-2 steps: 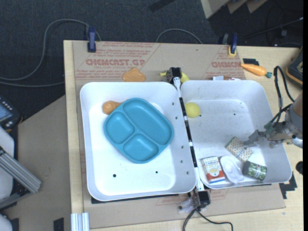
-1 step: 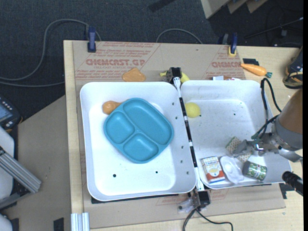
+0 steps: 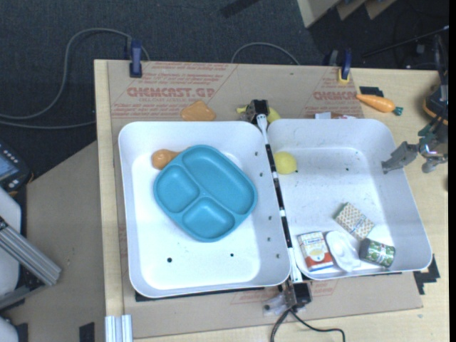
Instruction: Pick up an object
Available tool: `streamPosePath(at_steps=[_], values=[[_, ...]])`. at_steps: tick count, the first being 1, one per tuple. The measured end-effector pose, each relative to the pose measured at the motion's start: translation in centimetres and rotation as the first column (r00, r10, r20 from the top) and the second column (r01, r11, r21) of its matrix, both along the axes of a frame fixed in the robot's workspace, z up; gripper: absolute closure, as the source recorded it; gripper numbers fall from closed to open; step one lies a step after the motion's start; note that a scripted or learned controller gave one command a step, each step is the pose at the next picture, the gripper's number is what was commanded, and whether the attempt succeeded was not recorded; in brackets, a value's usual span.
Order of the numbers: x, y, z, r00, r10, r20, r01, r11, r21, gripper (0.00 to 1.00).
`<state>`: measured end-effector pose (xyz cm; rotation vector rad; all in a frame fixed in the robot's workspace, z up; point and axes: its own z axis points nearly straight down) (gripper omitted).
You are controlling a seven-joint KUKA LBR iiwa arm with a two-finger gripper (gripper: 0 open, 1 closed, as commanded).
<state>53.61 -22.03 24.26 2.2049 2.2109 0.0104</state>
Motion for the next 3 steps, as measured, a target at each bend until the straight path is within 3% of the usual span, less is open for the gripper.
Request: streamPosePath(at_steps=[1,2,3], values=[[-6.2,-0.3,-12.5,0.999,-0.007,-0.032,0.008,1.0,0.014,0.0],[2.6,4.5,-13.4,1.0,0.006,-0.012,-0.006,1.0,0.008,0.0],[-4.6,3.9,-15.9,1.0,-0.005,-0.024,0.005,1.0,0.011,0.0]])
